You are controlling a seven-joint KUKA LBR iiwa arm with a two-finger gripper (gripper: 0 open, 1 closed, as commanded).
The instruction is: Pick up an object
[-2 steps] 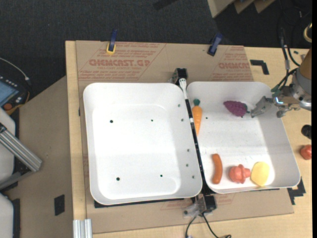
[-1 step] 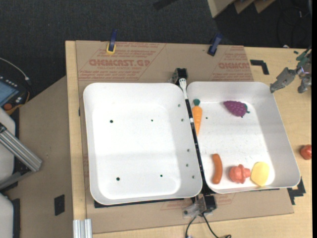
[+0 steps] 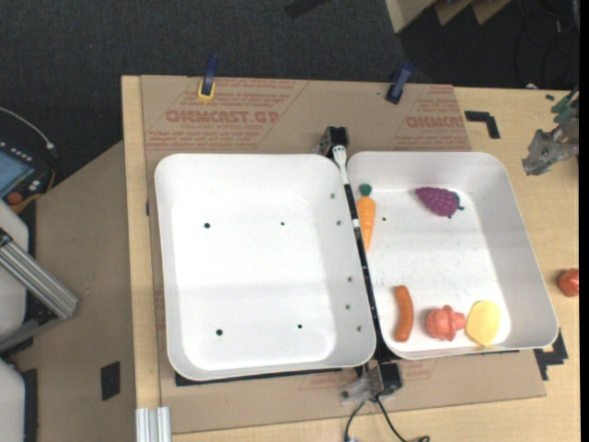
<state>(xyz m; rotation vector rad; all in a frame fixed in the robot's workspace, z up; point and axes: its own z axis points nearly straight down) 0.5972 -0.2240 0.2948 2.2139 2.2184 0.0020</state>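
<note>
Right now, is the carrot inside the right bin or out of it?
Inside. The carrot lies in the right bin, along its left wall beside the divide, green top toward the far end.

At the far right edge, level with the far rim of the right-hand bin, the gripper (image 3: 550, 147) pokes into view as a small grey metal shape with a greenish bit just above it. It hangs out past the bin's right side, over the desk. It is too small and cut off to make out more of its pose.
</note>
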